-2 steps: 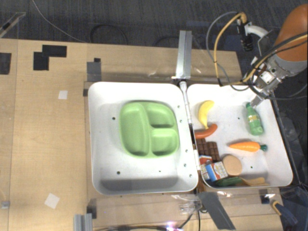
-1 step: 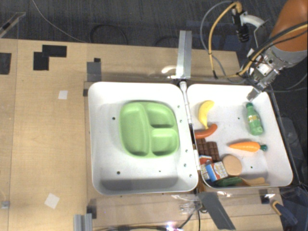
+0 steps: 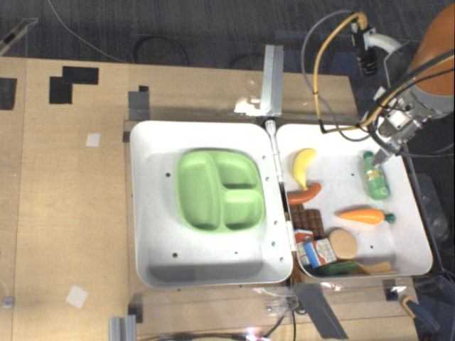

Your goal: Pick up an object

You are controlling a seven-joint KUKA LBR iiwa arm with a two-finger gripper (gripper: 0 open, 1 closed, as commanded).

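Where gripper (image 3: 381, 155) meets bottle (image 3: 376, 180) (green)

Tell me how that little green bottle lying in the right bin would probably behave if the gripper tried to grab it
The green bottle lies on its side near the right bin's far wall, so it would probably roll if nudged sideways. Its rounded, glossy-looking body suggests it might slip between the fingers. It looks small, so likely light. The gripper hovers by its cap end.

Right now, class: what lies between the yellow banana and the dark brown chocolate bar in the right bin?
In the camera view, a red sausage lies between the yellow banana and the dark brown chocolate bar.
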